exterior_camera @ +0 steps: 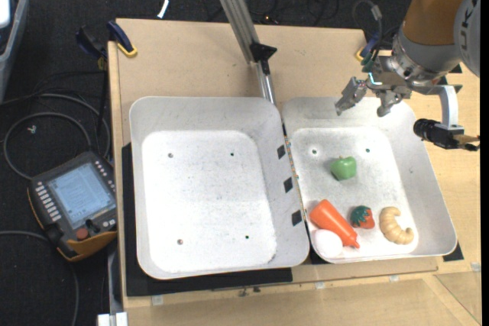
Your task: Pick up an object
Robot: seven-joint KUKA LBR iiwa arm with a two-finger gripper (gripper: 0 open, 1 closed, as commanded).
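Note:
In the right bin (428, 187) lie a green pepper (344, 167), an orange carrot (333, 222), a white egg-shaped piece (329, 243), a small red strawberry (363, 217) and a tan croissant (396, 225). My gripper (368, 101) hangs over the far edge of the right bin, up and right of the pepper. Its two fingers are spread apart with nothing between them.
The left bin (202, 183) lies beside the right one, sharing a middle rim. A slanted metal pole (237, 4) rises from behind the bins. A teach pendant (75, 198) and cables sit on the floor at the left.

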